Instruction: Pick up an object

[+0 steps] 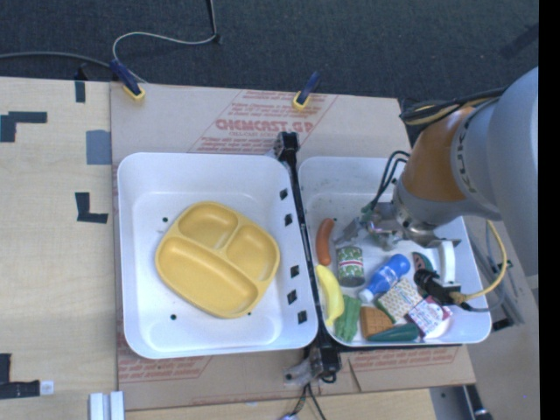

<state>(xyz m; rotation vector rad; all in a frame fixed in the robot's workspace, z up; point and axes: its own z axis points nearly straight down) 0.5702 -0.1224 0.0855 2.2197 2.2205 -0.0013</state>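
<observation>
Arm: the grey arm with its orange band reaches in from the right and bends down over the right bin.
Gripper: the gripper hangs low in the right bin's middle; its tips are a blurred grey cluster, and I cannot tell how they stand or whether anything is between them.
Green-labelled can: just below the gripper and a little to its left, close under it; touching or apart cannot be told.
Blue bottle: below the gripper and slightly to its right, lying at a slant with its white cap toward the bin's near side.
Red sausage-shaped item: to the gripper's left, along the wall between the bins.
Banana: below and left of the gripper, beyond the can.
Green vegetable piece: further below the gripper, beside the banana's lower end.
Snack packets: below and right of the gripper, in the bin's near corner.
Yellow divided tray: well to the gripper's left, lying alone in the left bin.
</observation>
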